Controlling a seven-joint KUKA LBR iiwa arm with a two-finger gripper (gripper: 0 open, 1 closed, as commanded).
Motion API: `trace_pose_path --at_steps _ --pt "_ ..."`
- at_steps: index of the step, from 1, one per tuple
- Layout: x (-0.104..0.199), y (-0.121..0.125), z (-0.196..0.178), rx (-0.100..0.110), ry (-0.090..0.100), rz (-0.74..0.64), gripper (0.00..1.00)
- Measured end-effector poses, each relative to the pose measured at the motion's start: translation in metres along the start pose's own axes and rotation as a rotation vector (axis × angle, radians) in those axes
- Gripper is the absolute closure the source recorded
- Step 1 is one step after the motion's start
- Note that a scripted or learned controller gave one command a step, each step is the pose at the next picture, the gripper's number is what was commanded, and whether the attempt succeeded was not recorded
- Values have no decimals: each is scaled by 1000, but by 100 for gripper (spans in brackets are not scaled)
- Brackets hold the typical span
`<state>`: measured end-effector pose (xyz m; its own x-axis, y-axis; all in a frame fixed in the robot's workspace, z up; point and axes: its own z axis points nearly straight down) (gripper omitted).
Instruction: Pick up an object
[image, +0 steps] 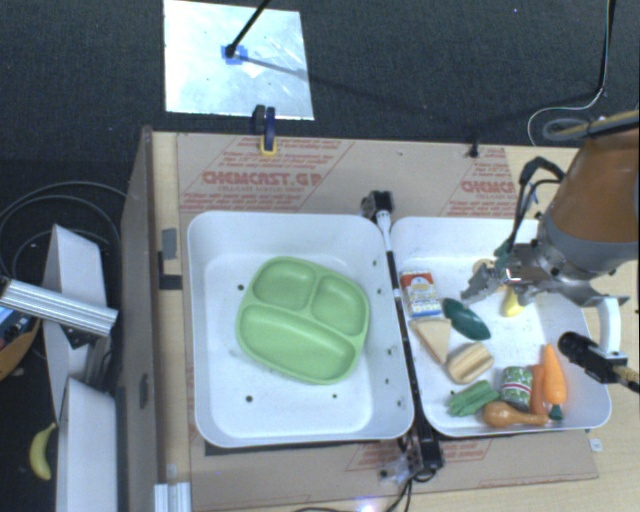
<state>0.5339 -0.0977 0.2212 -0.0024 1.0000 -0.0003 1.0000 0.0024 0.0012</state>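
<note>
As the bench is seen from above, the near rim of the right bin (575, 425) has toy food crowded along it: an orange carrot (551, 374), a small green-and-white can (517, 383), a yellow-orange squash (512, 415) and a green pod-like veg (473, 397). Just behind these lie a bread roll (469, 360) and a pale cheese wedge (432, 335), touching each other. Further in is a dark green oval piece (466, 319), and beside the divider a small red-and-white carton (419, 291) stands w/ its label up.

The left bin (215, 330) holds a light green divided plate (303, 318), three compartments, lying a bit tilted in the view.

The gripper (487, 279) hangs over the far part of the right bin, approx. above and right of the dark green piece, near a small yellow object (512, 304). Its fingers are blurred and dark; whether they are apart or closed I cannot tell, and nothing is visible between them. The grey arm (600, 215) w/ orange band comes from the right.

Behind the bins, a brown cardboard sheet (300, 170) w/ red print, then a shiny foil square (238, 60) on the dark floor.
</note>
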Motion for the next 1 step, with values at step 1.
trace_pose_path --at_steps 1 --pt "-19 -25 92 8 1 4 0"
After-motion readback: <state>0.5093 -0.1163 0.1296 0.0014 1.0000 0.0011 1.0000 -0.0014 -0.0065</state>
